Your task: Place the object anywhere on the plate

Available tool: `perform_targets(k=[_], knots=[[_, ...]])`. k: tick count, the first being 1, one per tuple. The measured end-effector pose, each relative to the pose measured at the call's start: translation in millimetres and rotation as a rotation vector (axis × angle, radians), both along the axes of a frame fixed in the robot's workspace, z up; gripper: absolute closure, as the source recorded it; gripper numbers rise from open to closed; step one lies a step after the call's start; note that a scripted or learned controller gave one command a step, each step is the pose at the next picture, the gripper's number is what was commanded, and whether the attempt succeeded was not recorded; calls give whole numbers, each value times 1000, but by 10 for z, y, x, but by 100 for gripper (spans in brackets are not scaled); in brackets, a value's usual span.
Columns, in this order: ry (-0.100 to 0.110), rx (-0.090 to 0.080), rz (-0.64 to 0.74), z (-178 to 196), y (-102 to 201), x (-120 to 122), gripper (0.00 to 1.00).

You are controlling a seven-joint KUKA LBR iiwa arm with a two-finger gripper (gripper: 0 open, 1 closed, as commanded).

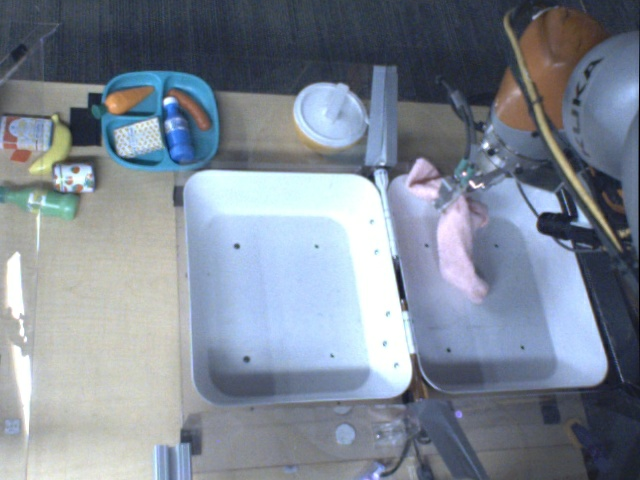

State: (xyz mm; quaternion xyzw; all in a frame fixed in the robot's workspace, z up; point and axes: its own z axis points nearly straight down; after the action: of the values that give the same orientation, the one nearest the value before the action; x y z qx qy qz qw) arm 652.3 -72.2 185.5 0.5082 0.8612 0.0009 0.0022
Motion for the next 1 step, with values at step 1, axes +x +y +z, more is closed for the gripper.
perform_targets(k=[1], knots=[[0, 0, 8, 397, 20, 16, 100]])
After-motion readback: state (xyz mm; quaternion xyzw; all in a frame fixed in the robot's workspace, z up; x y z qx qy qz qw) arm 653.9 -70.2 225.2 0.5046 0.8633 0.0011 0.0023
